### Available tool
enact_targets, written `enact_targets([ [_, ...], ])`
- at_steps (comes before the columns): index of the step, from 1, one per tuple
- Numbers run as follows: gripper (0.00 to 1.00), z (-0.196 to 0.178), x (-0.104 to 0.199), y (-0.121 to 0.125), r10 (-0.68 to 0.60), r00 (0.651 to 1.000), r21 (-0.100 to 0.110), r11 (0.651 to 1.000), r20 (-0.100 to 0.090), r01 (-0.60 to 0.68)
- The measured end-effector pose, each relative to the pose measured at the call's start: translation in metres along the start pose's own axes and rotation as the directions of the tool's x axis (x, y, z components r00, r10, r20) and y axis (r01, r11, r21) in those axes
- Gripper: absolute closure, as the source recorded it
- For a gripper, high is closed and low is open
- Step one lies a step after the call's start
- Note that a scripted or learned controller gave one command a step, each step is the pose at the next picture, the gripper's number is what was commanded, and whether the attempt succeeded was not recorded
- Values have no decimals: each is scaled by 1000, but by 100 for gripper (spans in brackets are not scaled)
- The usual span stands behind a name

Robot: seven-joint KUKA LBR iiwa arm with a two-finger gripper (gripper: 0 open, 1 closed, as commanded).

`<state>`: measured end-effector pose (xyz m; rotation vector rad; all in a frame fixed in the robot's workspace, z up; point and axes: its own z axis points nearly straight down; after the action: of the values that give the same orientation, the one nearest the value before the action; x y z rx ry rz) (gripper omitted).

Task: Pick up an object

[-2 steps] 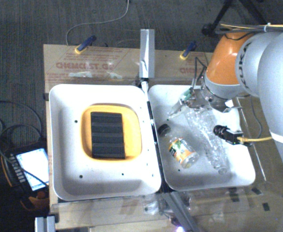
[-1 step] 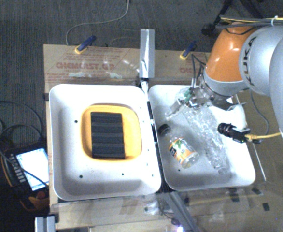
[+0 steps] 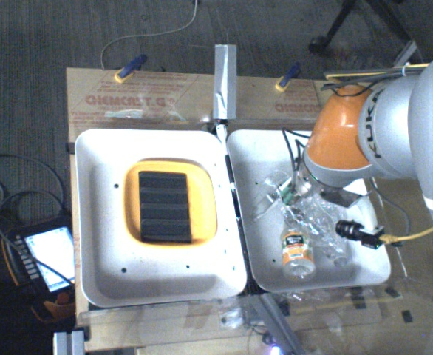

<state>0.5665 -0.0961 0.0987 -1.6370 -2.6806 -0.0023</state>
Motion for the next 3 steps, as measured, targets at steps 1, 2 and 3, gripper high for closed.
enact_targets([
  [1,0,-31,-64,-18,95,995,1,995,2,-95],
  [2,0,-134,-70,-31,-100,995,0,995,4,100],
  [3,0,-35,-73,-11,-65,998,2,998,1,65],
])
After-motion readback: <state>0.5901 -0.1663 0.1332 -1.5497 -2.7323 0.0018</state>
